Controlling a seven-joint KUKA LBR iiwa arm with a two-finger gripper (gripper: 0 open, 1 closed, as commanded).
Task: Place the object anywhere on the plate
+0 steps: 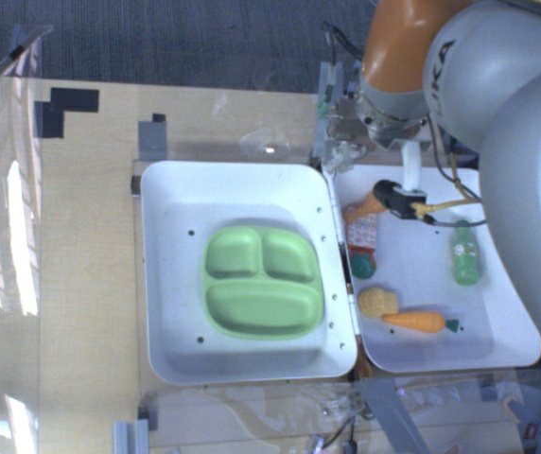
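Gripper (339, 151) of mine hangs over the eleven o'clock corner of the right bin (483, 339); whether it is open or holding anything, I cannot tell. In that bin the carrot (417, 322) lies at six o'clock and the green bottle (464, 253) at three. At the centre of the left bin (171, 253) sits the green divided plate (261, 310).

Green three-section plate (263, 306) lies flat in the left bin (160, 282).
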